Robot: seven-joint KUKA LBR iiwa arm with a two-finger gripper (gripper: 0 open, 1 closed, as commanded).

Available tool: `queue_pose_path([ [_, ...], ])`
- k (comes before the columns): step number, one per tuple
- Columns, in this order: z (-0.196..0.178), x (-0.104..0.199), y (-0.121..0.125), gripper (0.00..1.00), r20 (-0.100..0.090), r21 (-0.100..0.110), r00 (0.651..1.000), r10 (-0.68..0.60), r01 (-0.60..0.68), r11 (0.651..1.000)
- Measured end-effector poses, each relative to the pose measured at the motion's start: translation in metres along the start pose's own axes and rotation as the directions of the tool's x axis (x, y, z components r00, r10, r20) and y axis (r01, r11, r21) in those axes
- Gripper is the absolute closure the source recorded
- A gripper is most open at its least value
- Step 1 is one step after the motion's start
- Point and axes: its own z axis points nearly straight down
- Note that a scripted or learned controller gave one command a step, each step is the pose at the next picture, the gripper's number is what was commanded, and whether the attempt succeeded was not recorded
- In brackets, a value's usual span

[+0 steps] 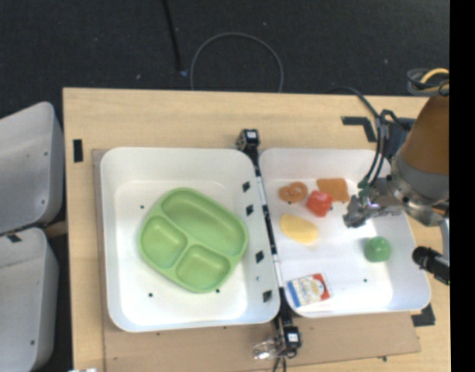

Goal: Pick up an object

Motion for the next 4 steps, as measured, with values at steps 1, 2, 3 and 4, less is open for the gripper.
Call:
queue_pose_path([
  [1,-0.028,-0.001,0.002,1.00,-0.001,0.003,1.000,-0.001,0.001,1.000],
  [2,-0.019,0.057,0.002,1.00,-0.003,0.007,1.000,-0.004,0.004,1.000],
  [3,-0.025,0.110,0.018,1.00,-0.003,0.005,1.000,-0.005,0.005,1.000],
  [4,-0.031,0.160,0.020,1.00,-0.003,0.007,1.000,-0.005,0.005,1.000],
])
